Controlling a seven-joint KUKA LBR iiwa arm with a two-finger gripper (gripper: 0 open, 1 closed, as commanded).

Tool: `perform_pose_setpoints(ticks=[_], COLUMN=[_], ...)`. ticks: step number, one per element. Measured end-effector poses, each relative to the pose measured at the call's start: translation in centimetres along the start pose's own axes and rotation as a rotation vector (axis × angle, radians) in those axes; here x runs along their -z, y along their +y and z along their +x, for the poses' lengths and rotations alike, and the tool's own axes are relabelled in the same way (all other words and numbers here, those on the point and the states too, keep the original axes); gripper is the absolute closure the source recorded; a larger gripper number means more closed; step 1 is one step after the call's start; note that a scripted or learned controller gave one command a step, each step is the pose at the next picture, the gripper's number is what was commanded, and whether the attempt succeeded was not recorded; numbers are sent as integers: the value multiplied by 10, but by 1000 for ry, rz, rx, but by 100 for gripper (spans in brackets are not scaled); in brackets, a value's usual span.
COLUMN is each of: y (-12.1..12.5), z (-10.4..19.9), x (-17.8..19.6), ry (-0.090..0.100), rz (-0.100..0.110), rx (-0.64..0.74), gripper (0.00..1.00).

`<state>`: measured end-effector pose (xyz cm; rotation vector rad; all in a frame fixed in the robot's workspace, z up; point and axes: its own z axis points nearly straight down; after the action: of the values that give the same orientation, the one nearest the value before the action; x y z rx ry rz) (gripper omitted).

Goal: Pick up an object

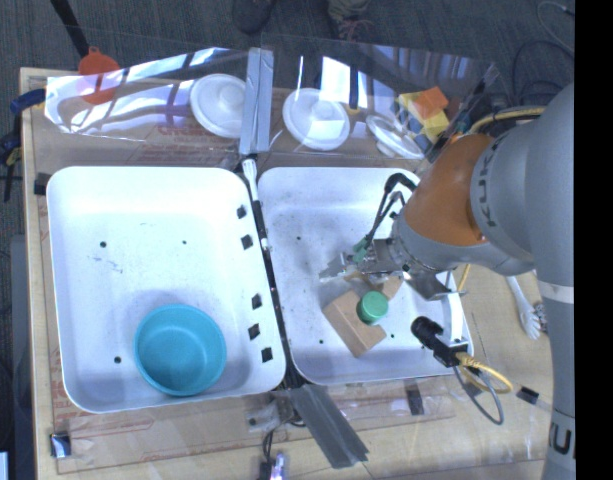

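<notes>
Camera view: your gripper [358,264] hangs in the right bin [306,208], just above the block [351,326] and green cap [371,308]. Finger state I cannot tell. Centre over the block before closing.

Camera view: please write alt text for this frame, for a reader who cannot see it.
A grey robot arm with an orange band reaches from the right into the right bin, its gripper low over a tan block and a green round piece. The left bin holds a blue bowl.
</notes>
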<state>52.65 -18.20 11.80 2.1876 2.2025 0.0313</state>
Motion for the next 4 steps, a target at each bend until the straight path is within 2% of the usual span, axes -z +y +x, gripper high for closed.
perform_pose_setpoints(ticks=[1,2,3,4], y=[-2,-29,-28,-10], z=[-25,15,16,117], x=[-11,-21,-12,103], ry=[6,11,12,15], rz=[8,26,30,39], rx=[22,183,188,82], gripper=[0,0,100,100])
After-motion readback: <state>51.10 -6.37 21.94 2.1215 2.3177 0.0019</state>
